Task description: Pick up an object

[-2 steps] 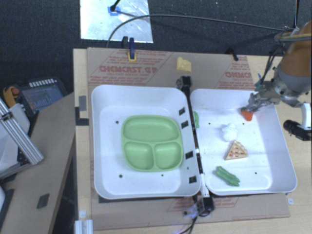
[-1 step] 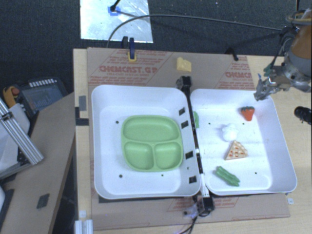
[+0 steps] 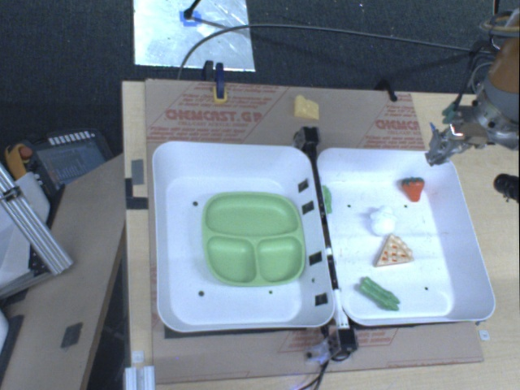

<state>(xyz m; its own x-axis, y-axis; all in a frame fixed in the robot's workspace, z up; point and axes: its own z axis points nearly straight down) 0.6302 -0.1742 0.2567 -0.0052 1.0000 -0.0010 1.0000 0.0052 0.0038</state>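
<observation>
The right bin [image 3: 455,242] holds a red strawberry-like toy [image 3: 413,188], a small white ball [image 3: 382,219], an orange waffle-patterned wedge [image 3: 393,252] and a green pod [image 3: 379,292]. A thin green piece [image 3: 327,199] lies against the bin's left wall. My gripper [image 3: 439,150] hangs over the far right corner of that bin, above and to the right of the red toy, touching none of the objects. Nothing shows between its fingers.
The left bin [image 3: 175,218] holds a green three-compartment plate [image 3: 250,238]. A yellow piece [image 3: 306,107] lies on the cardboard behind the bins. A clamp [image 3: 218,82] and cable sit at the back; a metal rail [image 3: 32,226] stands left.
</observation>
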